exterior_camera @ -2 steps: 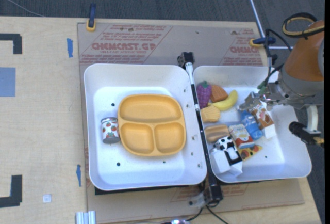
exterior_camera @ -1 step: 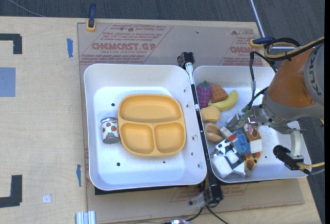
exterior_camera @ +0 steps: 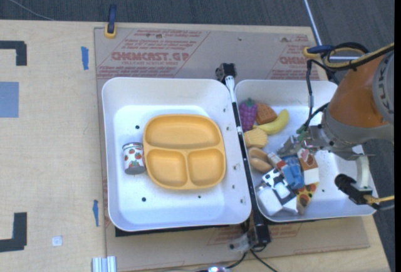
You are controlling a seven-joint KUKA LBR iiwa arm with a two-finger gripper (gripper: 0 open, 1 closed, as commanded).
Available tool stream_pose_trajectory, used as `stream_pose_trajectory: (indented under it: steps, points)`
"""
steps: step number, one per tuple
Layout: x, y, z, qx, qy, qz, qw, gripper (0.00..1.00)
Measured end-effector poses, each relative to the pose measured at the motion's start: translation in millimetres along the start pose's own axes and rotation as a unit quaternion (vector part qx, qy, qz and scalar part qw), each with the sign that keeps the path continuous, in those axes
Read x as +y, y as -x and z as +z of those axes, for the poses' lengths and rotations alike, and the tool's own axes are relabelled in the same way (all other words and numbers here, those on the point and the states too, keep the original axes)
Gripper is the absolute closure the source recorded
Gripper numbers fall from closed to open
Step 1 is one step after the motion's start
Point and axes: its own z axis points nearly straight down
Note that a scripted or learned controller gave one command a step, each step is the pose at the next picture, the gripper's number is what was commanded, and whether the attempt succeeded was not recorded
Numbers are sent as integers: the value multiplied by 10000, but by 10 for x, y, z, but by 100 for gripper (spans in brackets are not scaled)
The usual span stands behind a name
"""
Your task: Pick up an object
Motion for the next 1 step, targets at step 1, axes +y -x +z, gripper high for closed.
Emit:
stream_pose_trajectory:
  steps: [1]
  points:
    - [-509,-683,-865,55,-92,-18,9999,100]
